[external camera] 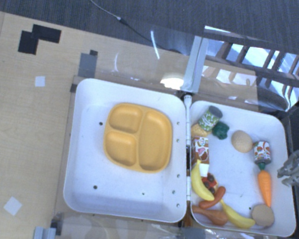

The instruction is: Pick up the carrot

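Note:
The carrot [264, 186], orange with a small green top, lies along the right side of the right bin [232, 171], its tip pointing toward the front. The gripper [288, 169] hovers over the bin's right rim, just to the right of the carrot's green top and a little above it. Nothing shows in its grasp.
The right bin also holds a beige potato [242, 141], a small can [261, 152], a round brown item [262, 215], two bananas [201, 183], a red sausage [213, 198], a bottle [209, 119] and a green vegetable [220, 130]. In the left bin [81, 184] sits a yellow divided plate [138, 137].

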You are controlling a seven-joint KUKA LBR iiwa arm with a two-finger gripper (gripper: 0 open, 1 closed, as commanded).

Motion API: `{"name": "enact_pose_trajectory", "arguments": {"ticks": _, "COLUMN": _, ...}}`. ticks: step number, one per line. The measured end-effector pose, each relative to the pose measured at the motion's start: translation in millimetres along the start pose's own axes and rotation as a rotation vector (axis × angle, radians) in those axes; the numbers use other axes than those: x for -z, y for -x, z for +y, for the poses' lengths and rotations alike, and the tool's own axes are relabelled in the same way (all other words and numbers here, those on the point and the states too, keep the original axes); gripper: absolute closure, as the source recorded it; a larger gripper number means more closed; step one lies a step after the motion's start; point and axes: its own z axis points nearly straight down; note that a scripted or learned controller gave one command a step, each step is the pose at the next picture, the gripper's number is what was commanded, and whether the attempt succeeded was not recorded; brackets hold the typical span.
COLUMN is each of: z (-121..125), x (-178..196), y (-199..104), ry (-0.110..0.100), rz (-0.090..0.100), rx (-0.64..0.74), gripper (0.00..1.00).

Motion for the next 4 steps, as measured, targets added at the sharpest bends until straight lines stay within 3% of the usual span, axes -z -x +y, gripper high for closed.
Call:
{"name": "enact_pose_trajectory", "arguments": {"ticks": 1, "z": -1, "x": 4, "y": 73, "ry": 0.017, "rz": 0.0, "rx": 0.454, "gripper": 1.0}}
{"name": "enact_pose_trajectory", "arguments": {"ticks": 2, "z": 59, "x": -54, "y": 45, "ry": 0.025, "rz": 0.002, "rx": 0.615, "gripper": 1.0}}
{"name": "enact_pose_trajectory", "arguments": {"ticks": 3, "z": 44, "x": -132, "y": 5, "ry": 0.029, "rz": 0.0, "rx": 0.932, "gripper": 1.0}}
{"name": "enact_pose_trajectory", "arguments": {"ticks": 4, "z": 20, "x": -170, "y": -14, "ry": 0.027, "rz": -0.005, "rx": 1.235, "gripper": 1.0}}
